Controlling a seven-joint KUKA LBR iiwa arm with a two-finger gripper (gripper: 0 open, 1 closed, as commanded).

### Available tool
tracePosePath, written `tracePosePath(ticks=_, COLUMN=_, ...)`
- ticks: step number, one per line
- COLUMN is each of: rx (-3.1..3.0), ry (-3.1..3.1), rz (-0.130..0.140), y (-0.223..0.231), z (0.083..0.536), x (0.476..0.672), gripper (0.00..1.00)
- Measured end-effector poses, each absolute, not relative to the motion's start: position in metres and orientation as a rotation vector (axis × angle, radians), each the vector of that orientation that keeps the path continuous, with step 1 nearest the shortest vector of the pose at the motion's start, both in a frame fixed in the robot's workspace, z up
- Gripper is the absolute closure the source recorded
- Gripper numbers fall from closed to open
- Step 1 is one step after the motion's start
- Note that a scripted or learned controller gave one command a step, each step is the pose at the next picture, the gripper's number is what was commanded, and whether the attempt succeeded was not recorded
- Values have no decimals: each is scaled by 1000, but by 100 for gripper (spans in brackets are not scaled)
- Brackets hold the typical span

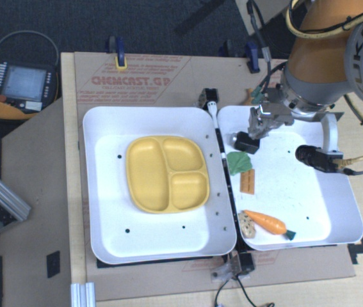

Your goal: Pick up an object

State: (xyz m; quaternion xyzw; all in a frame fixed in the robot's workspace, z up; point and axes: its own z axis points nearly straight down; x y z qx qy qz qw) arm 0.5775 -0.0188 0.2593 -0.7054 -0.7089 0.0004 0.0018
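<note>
My gripper (248, 139) hangs low over the upper left part of the right bin (335, 216), its dark tip just above a green leafy piece (239, 163). Below the green piece lies a small brown ridged strip (248, 182). An orange carrot (266, 222) with a dark green end lies near the bin's front edge, and a speckled cookie-like piece (246, 226) touches its left end. Nothing is visibly held in the gripper.
The left bin (104, 171) holds a yellow divided plate (167, 173). The ridge between the two bins (223, 165) runs close to the left of the gripper. A black cylinder on a cable (314, 157) hangs over the right bin's upper right.
</note>
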Motion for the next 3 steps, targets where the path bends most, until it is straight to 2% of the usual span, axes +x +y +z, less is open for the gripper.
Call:
tracePosePath(ticks=2, rx=-2211, ry=-2223, rz=4, y=82, z=228, x=536, gripper=100)
tracePosePath(ticks=3, rx=-2220, ry=-2220, rz=3, y=78, z=229, x=537, gripper=0)
